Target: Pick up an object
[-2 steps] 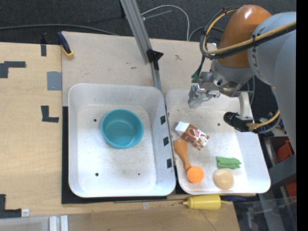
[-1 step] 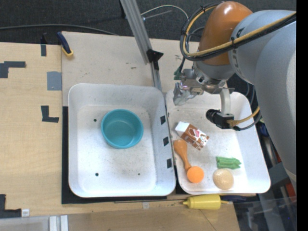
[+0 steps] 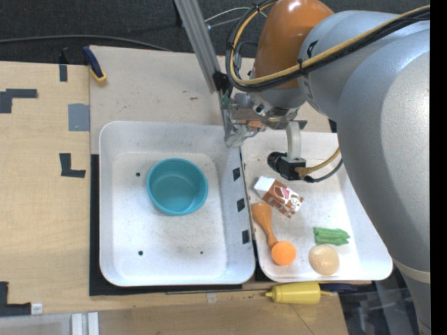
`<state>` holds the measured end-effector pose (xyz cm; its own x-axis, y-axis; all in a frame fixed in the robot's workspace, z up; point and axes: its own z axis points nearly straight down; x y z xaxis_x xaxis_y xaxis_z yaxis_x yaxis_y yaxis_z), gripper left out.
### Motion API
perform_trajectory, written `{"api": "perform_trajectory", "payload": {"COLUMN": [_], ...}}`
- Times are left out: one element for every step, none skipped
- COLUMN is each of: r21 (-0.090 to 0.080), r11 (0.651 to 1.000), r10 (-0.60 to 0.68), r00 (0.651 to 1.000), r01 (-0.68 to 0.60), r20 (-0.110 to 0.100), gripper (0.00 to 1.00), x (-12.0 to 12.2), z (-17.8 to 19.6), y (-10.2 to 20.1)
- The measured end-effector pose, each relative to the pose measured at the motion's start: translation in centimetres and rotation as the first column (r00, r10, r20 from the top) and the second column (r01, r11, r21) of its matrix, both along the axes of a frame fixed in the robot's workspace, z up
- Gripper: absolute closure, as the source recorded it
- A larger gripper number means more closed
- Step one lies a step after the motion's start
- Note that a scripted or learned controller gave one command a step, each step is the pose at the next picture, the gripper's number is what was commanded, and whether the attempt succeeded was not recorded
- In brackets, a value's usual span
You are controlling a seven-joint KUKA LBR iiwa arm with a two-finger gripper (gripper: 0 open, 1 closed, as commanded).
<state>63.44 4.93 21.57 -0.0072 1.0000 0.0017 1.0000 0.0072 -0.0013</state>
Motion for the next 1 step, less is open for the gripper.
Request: {"api": "perform_trajectory", "payload": {"r21": [0.000], "r11": [1.000], "r10": [-0.001], "r00": [1.000], "r01": [0.001], "r20": [0.001], "gripper": [1.00], "x": [1.61], "z": [1.12], "y": [4.27]}}
